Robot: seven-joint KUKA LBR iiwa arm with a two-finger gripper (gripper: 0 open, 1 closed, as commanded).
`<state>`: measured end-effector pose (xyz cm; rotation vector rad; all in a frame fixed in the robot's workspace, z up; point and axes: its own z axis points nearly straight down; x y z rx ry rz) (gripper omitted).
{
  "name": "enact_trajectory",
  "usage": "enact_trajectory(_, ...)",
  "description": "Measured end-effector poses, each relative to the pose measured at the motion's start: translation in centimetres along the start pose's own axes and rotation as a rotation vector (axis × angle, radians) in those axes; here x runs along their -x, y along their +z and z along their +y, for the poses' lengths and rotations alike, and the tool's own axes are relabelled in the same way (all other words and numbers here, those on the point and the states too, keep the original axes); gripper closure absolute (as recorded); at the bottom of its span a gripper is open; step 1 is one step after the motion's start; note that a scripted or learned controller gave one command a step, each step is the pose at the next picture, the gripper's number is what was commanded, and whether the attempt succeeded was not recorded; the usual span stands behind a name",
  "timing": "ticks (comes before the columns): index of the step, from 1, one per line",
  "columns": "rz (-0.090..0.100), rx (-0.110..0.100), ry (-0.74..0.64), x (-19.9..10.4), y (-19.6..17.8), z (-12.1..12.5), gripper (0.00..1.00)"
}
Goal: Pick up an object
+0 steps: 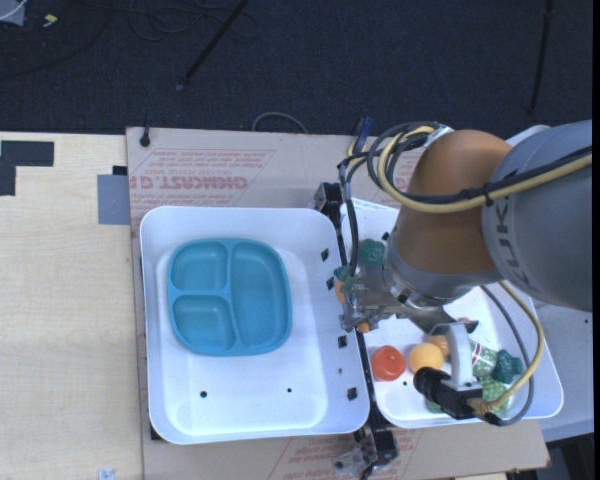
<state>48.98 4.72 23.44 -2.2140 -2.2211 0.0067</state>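
My gripper (pixel 356 311) hangs low over the left edge of the right bin (pixel 548 393), close to the wall between the two bins. The arm's grey and orange bulk hides most of that bin. Just to the gripper's lower right lie a red-orange round object (pixel 387 363) and a yellow ball (pixel 427 353). Farther right sits a green crinkled object (pixel 506 367). A small teal shape (pixel 370 253) shows right above the gripper; what it is stays unclear. Nothing can be seen held.
The left bin (pixel 170 388) holds a blue divided plate (pixel 228 296) in its upper half. A cardboard sheet (pixel 200 173) lies under both bins. Cables loop above the wrist near the right bin's back edge.
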Motion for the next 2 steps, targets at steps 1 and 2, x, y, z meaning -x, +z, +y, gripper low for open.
enact_trajectory(1, -0.001, 0.0, 0.001, -3.61, 1.82, 0.28, 1.0)
enact_trajectory(2, -0.001, 0.003, 0.002, -3.76, 0.97, 1.13, 1.0)
